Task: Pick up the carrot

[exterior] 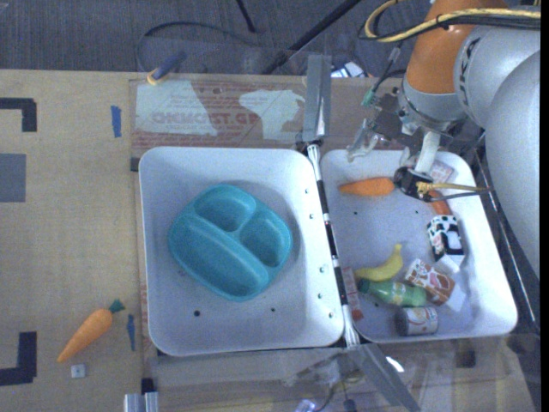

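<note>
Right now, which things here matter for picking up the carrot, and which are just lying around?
For the job:
carrot in the right bin
gripper above it

Lying about:
teal plate
banana
green bottle
can
second carrot on the bench

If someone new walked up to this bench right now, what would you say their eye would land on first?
Probably the teal divided plate, alone in the left bin. Next the grey and orange arm at upper right, with its gripper above the far end of the right bin, close to an orange carrot lying there. A second carrot lies on the bench at lower left, outside both bins.
</note>
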